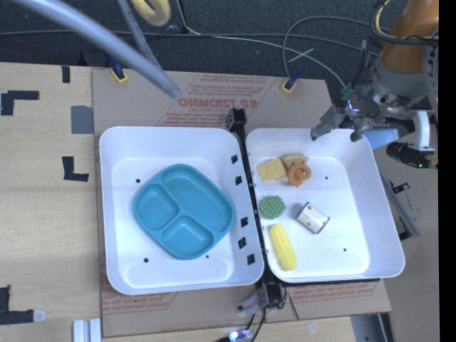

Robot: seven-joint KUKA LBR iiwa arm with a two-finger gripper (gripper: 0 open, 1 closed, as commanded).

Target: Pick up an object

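Note:
In the right bin [356, 212] lie a yellow cheese-like block [270, 169], a brown pretzel [298, 172], a green round piece [271, 206], a white can with a red end [312, 218] and a yellow corn cob [283, 246]. My gripper [335, 127] hangs over the bin's far right rim, up and right of the pretzel. Its two dark fingers are spread apart with nothing between them.
The left bin [121, 191] holds a blue divided plate [184, 209]. A black divider with clips [244, 191] runs between the bins. Cables [306, 48] loop behind the right bin. A grey pole [92, 30] crosses the top left.

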